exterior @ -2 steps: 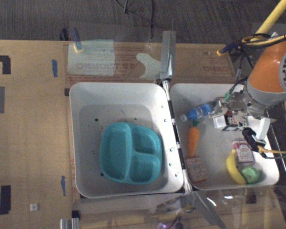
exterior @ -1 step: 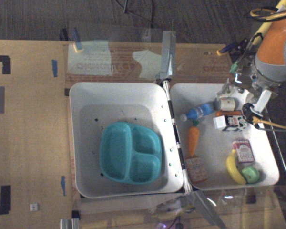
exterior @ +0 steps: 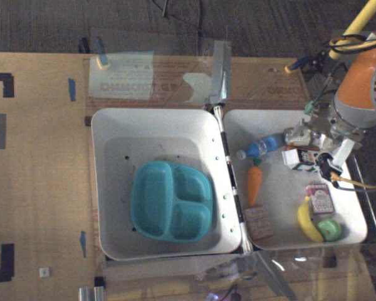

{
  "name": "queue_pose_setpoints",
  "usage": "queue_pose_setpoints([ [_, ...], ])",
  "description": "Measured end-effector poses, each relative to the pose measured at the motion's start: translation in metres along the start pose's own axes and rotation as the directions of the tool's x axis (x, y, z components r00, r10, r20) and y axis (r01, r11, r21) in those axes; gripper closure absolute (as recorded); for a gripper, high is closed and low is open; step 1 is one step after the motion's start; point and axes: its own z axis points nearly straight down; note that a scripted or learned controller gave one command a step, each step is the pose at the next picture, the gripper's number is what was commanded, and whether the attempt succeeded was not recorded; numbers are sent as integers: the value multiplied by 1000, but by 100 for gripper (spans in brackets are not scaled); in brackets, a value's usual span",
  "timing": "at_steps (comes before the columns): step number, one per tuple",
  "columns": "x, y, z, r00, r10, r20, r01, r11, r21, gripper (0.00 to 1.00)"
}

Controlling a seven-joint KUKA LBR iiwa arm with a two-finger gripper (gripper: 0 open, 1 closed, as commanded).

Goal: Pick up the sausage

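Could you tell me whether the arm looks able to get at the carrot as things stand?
Probably yes: the carrot lies uncovered on the right bin's floor, with only the blue bottle close by its green end, and the gripper hangs over that same bin.

The arm point(exterior: 357, 96) has a rounded orange band above a grey wrist. Below it sits a pale metal block with black fittings. Black and yellow cables point(exterior: 348, 42) loop around its upper part, beside a yellow tube point(exterior: 363, 14).
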Motion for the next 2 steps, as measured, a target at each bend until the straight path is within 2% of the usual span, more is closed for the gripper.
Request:
queue_pose_setpoints([
  [1,-16,-41,9,995,-103,1,103,994,-29,0],
  [2,0,3,33,990,-144,-4,144,989,29,0],
])
